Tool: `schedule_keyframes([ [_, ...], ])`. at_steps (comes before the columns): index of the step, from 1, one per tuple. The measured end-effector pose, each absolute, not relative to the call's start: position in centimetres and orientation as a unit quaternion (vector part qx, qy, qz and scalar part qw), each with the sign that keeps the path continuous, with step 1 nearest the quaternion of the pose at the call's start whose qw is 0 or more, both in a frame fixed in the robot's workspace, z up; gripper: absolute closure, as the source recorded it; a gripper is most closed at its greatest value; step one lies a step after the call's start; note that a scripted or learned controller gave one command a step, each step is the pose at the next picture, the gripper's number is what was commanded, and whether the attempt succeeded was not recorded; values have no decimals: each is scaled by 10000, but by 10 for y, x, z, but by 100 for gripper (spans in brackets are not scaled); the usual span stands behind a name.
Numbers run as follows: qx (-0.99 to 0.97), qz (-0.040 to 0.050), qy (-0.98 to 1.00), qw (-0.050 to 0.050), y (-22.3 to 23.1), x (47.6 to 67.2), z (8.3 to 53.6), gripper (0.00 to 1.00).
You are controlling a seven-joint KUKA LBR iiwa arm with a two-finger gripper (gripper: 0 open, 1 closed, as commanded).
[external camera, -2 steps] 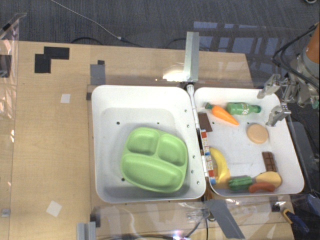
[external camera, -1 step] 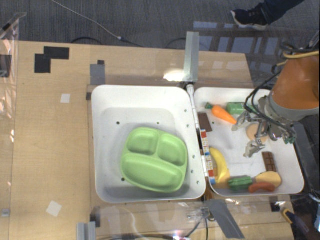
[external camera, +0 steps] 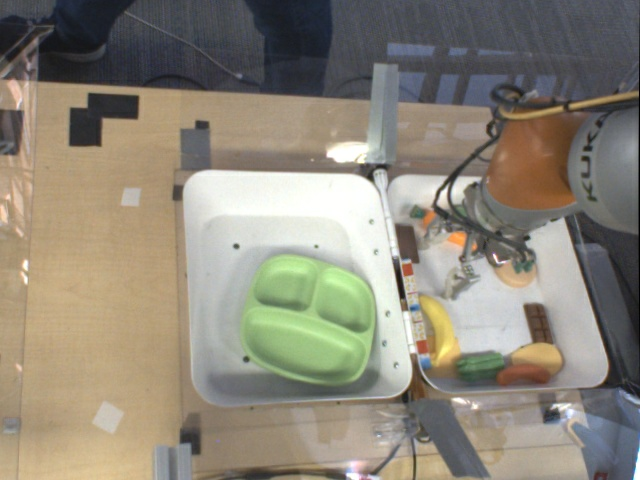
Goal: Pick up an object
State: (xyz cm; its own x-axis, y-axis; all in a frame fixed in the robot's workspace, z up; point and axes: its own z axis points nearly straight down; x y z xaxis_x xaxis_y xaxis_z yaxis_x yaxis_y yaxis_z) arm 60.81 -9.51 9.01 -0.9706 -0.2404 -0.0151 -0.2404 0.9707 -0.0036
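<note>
Nothing's picked up yet, far as I can judge. The arm (external camera: pixel 535 163) reaches in from 3 o'clock and hangs over the right bin (external camera: pixel 590 308), w/ the pincer (external camera: pixel 465 276) low over the bin's middle, pointing toward 7 o'clock. Its metal fingers look narrowly parted w/ nothing between them, though they're small and a bit blurred. Possible targets all lie loose on the bin floor: a banana (external camera: pixel 440 330) just beside the pincer at its 7 o'clock, a green veg piece (external camera: pixel 481 365) and a red one (external camera: pixel 522 374) along the 6 o'clock wall, a yellowish fruit (external camera: pixel 538 354) touching the red one, a brown bar (external camera: pixel 538 319) near 4 o'clock, a tan disc (external camera: pixel 516 271) just right of the pincer, plus small orange and white bits (external camera: pixel 440 226) toward 11 o'clock. The left bin (external camera: pixel 210 228) holds a green divided plate (external camera: pixel 308 318), well apart from the pincer. So approach is about done; closing on smth and lifting remain. Writing: "KU" in black on the arm's grey shell (external camera: pixel 600 158) at the 3 o'clock edge, the rest cut off. No other labels readable on the surface (external camera: pixel 100 288).
</note>
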Motion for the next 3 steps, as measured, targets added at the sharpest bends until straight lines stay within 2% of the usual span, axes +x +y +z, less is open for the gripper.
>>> schedule_keyframes([
  [1, -1239, -8, 9923, 63, -100, 640, 89, 0],
  [2, -1267, -21, 9918, 141, -98, 644, 105, 100],
  [3, -944, -20, 9955, 121, -89, 630, 218, 100],
])
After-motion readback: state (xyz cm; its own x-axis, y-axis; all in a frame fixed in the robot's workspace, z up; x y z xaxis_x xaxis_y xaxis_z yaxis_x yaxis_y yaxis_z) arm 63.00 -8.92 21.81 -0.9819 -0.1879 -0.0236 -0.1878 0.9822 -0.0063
